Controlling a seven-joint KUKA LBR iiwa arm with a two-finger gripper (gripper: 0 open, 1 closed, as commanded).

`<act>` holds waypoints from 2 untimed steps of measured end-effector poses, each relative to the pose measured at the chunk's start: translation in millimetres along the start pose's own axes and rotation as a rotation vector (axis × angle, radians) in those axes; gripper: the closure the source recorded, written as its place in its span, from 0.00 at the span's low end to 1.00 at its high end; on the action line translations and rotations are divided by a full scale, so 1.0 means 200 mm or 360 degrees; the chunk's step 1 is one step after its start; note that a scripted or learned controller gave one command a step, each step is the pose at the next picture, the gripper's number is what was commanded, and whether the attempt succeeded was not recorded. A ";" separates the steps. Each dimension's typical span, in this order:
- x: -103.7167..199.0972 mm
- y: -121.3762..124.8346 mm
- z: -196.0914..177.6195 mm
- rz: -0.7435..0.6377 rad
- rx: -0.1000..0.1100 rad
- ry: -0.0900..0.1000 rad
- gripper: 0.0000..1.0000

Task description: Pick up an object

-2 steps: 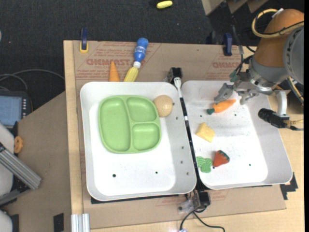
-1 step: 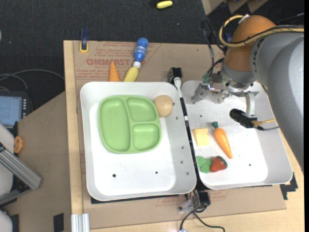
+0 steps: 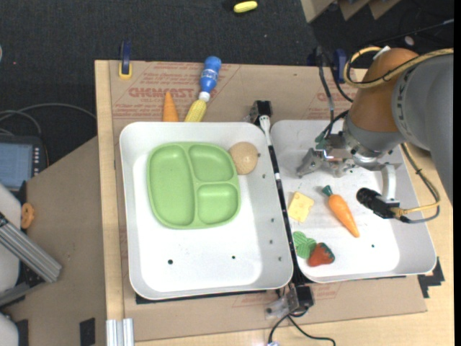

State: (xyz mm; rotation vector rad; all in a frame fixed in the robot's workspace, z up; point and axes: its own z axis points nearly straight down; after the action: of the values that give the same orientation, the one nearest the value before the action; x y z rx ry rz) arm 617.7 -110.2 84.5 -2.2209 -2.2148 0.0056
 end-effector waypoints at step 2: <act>0.05 -0.27 -0.05 -0.0001 -0.0012 -0.0001 1.00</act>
State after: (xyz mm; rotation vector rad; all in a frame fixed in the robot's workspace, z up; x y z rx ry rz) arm 564.4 -99.9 94.9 -2.2241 -2.2196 -0.0016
